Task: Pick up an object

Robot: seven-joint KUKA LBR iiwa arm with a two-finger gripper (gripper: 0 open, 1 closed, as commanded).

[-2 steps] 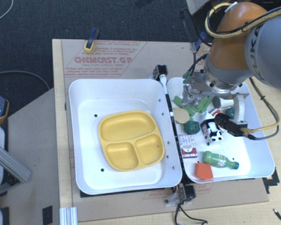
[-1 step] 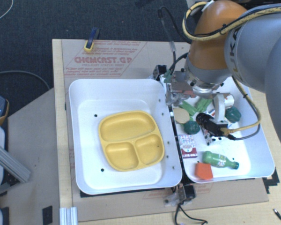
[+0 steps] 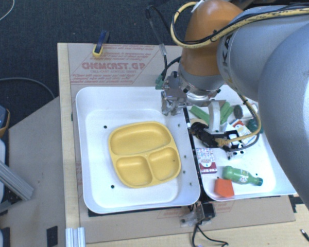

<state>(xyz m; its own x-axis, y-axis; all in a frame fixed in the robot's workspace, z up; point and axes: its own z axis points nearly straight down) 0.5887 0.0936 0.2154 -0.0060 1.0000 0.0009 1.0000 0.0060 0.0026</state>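
My gripper point(image 3: 171, 106) hangs below the orange wrist band, over the far end of the wall between the two bins. In the left bin point(image 3: 90, 138) lies a yellow divided tray point(image 3: 144, 152) with three compartments, to the near left of the gripper. The right bin point(image 3: 270, 181) holds a green bottle point(image 3: 241, 176), an orange block point(image 3: 224, 188), a red and white packet point(image 3: 207, 160) and some green pieces point(image 3: 225, 111) beside the gripper. I see nothing between the gripper's tips, which the wrist partly hides.
The big grey arm covers the far and right parts of the right bin. A brown board point(image 3: 116, 60) with red print lies behind the bins, with a small blue and yellow clip point(image 3: 99, 43) at its far edge.
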